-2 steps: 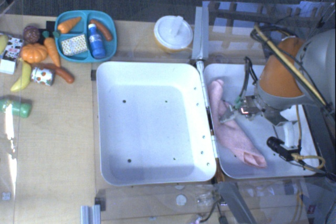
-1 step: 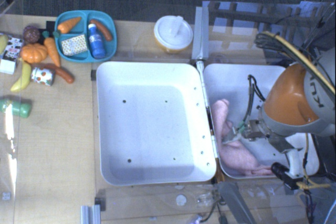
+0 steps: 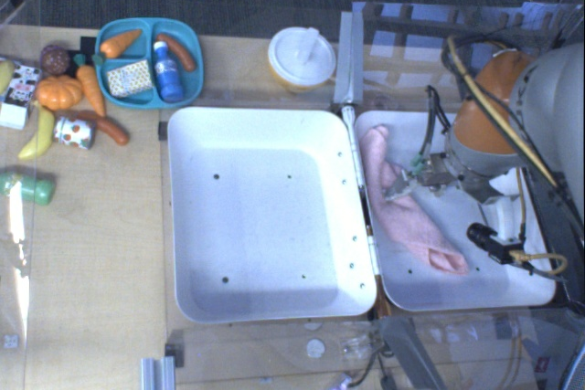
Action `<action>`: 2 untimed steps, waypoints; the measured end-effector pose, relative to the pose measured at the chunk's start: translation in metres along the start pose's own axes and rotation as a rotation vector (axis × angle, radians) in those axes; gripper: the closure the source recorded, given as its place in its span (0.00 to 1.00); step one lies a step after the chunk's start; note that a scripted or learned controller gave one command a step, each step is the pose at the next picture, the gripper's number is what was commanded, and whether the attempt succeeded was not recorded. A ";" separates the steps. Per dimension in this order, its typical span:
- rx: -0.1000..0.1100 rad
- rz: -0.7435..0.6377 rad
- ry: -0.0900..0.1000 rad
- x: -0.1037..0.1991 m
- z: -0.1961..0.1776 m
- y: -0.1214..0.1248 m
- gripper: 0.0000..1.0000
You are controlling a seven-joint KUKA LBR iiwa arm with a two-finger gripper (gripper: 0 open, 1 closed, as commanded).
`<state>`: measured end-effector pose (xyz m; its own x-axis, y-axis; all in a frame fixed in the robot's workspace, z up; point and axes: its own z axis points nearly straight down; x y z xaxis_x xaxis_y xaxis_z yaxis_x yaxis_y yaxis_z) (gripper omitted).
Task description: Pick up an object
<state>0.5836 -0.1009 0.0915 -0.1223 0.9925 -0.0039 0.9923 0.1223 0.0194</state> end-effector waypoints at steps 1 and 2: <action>0.002 -0.119 0.001 -0.003 -0.001 -0.063 0.00; 0.002 -0.248 0.001 -0.002 0.001 0.054 0.00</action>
<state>0.6376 -0.0959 0.0915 -0.3618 0.9322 -0.0076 0.9321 0.3619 0.0164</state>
